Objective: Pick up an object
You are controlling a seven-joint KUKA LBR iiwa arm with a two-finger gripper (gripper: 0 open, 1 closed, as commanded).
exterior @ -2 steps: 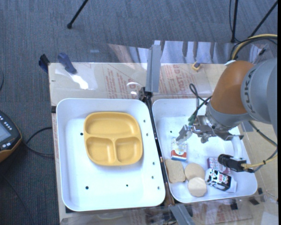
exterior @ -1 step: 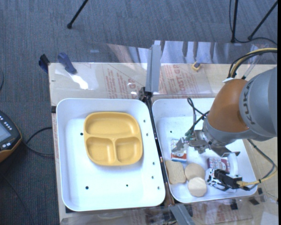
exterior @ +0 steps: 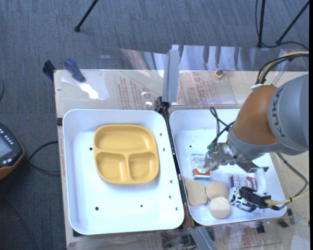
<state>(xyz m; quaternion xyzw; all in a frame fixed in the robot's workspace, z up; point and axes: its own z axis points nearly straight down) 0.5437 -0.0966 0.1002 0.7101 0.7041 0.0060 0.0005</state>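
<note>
While the grey arm's jaws (exterior: 207,163) hang low in the right white bin (exterior: 198,120), their state cannot be told.
They sit just above a small red-and-white flat packet (exterior: 201,173) near the bin's middle, with 3 pale round biscuit-like pieces (exterior: 217,190) just nearer and a second red-and-white packet (exterior: 242,181) to the right. A clean pick probably needs a straight descent centred on 1 item, away from its neighbours. The yellow 3-compartment plastic tray (exterior: 126,153) lies in the left white bin (exterior: 73,139).

Arm (exterior: 281,116): partial "KUKA" lettering; bench print unreadable.
</note>
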